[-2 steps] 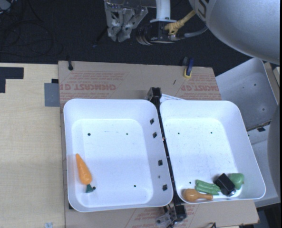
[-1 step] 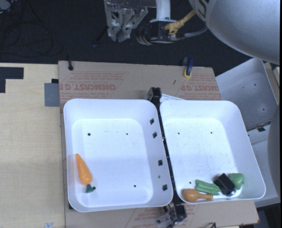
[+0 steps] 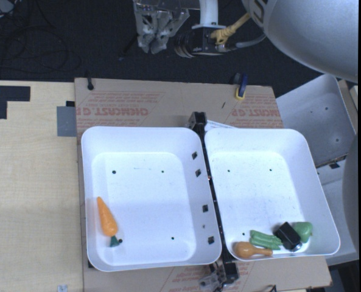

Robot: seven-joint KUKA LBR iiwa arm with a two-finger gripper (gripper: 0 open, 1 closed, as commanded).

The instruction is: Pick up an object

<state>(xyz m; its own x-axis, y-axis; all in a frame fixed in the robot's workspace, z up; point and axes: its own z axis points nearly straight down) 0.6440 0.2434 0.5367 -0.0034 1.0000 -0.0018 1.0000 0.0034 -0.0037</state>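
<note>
The two-finger metal gripper (image 3: pixel 159 32) hangs high above the far edge of the bench, holding nothing; I cannot tell how it is set. An orange plastic carrot (image 3: pixel 106 217) lies alone in the left white bin (image 3: pixel 137 140). The right bin's (image 3: pixel 259 140) toys crowd one corner, where a grab could easily slip

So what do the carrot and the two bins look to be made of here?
The carrot looks like molded plastic, a toy: uniform orange, smooth with a slight sheen, and a small dark green stub at its tip. The left bin and right bin look like thin, glossy white plastic with rounded corners, though the material can't be confirmed.
</note>
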